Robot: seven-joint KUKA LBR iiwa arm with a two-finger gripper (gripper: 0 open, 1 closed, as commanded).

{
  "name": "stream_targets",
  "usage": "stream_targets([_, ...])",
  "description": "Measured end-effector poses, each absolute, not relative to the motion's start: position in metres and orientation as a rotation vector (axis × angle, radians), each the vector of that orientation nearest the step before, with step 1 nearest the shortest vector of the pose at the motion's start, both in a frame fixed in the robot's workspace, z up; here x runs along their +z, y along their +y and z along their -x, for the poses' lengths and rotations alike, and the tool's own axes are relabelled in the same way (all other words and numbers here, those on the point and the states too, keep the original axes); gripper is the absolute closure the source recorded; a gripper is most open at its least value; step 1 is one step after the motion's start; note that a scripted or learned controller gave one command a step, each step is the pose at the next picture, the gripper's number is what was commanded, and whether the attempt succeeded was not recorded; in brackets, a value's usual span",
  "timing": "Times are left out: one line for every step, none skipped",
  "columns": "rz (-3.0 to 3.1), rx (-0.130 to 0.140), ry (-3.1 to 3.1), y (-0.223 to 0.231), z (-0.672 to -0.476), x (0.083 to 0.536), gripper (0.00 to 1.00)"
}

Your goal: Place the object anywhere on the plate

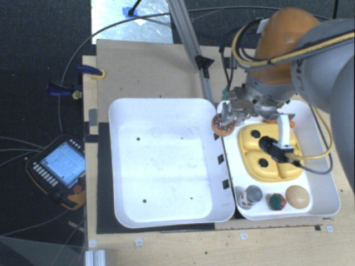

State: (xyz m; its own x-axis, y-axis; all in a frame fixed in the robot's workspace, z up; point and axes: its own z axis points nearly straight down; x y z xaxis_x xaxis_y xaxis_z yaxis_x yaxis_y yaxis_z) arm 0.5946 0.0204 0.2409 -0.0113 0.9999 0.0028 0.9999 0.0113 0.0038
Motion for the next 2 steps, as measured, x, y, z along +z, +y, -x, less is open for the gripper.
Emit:
stream_targets([-2.21, 0.006, 2.232, 0.066, -0.6, 0.242, 1.0])
stream_targets([-2.212, 0.003, 2.233, 0.115, -0.597, 0.231, 1.0])
